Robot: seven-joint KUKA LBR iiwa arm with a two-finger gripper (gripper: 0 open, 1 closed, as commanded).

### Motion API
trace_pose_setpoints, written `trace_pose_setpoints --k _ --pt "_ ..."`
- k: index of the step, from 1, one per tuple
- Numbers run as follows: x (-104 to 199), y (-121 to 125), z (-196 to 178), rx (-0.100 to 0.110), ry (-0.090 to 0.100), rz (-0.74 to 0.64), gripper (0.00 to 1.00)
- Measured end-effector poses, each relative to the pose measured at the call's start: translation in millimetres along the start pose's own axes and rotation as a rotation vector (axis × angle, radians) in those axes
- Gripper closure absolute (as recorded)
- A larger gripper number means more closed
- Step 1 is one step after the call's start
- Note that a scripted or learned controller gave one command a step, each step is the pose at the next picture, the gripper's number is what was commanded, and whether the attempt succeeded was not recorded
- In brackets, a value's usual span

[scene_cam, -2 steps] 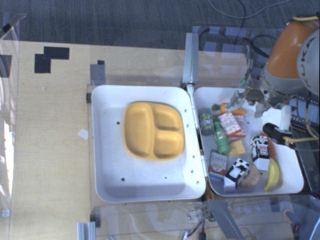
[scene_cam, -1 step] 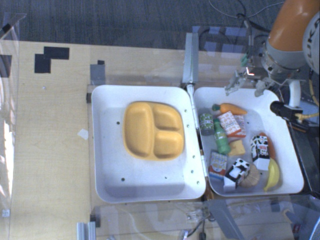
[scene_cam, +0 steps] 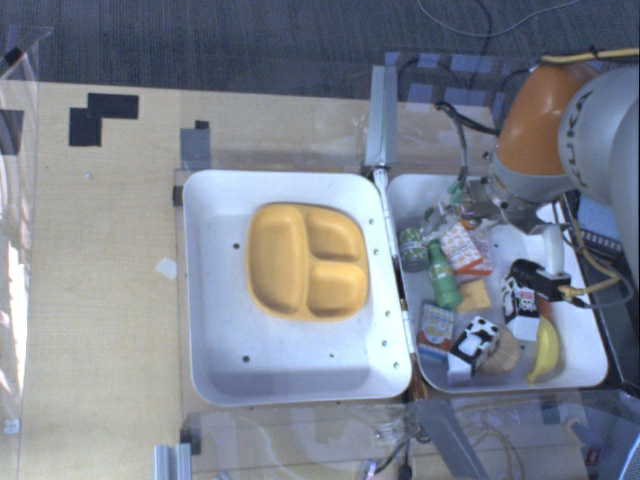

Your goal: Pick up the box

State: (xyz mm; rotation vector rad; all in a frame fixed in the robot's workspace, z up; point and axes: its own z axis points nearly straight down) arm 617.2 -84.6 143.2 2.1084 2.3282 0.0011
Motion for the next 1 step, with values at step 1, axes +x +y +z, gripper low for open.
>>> trace_pose_setpoints --k 1 --pt "-41.4 -11.1 49.8 -0.020 -0.004 0.039 0.00"
